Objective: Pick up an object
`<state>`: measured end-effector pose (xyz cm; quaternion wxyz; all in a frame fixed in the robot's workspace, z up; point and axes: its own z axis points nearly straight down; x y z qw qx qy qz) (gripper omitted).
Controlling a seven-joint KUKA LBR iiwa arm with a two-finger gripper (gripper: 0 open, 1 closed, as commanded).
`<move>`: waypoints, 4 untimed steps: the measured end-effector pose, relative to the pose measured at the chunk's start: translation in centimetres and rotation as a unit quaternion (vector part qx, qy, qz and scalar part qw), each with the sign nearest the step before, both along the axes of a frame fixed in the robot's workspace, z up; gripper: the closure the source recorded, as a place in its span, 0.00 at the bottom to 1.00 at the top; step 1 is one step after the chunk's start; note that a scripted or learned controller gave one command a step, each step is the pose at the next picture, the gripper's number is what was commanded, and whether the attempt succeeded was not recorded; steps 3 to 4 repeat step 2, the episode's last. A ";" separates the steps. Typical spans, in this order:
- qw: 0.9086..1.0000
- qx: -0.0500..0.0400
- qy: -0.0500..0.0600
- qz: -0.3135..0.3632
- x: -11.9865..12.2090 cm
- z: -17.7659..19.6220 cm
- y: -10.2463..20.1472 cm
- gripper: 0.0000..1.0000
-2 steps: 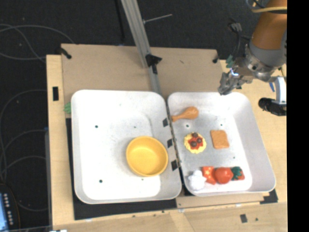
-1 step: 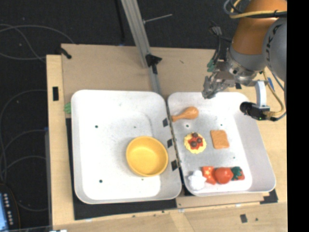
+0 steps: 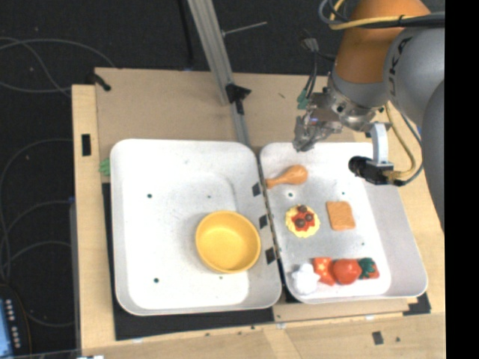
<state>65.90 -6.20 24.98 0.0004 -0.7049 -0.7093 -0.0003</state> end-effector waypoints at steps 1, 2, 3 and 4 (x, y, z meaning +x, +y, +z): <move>1.000 0.000 0.000 0.000 -0.7 0.6 4.6 1.00; 1.000 0.001 -0.001 0.001 -0.7 1.2 9.7 1.00; 1.000 0.001 -0.001 0.001 -0.7 1.2 9.7 1.00; 1.000 0.001 -0.001 0.001 -0.7 1.2 9.7 1.00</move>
